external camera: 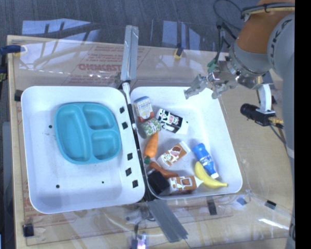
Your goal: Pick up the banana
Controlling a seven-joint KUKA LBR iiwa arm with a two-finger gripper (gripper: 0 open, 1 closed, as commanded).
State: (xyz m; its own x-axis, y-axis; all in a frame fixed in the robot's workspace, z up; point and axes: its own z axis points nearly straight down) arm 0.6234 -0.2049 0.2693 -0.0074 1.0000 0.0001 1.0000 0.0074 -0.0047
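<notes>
**Camera view: banana untouched, end effector high at the far rim**

Camera view gives us the end effector (203,87) hovering over the far right corner of the right bin (229,134), its two fingers spread apart with nothing between them. Behind it the grey arm with its orange band (260,25) comes in from the right.

Moving outward, we see the clutter in the right bin: a small can (143,108) and a black-and-white carton (171,120) closest to the end effector, then a carrot (152,145), a small brown-and-white box (174,154) and a blue bottle (205,160) further toward us. The banana (208,176) lies at the near right corner of that bin, flat, just beside the blue bottle and close to the bin wall, well apart from the end effector.

The left bin (36,154) carries a blue divided tray (88,132), which plays no part here.

We judge the task barely begun: no approach over the banana, no descent, no grasp. What is left is to travel toward the near corner, line up across the fruit, descend, close and lift. The bottle and the wall leave little room for the fingers, we think.
</notes>
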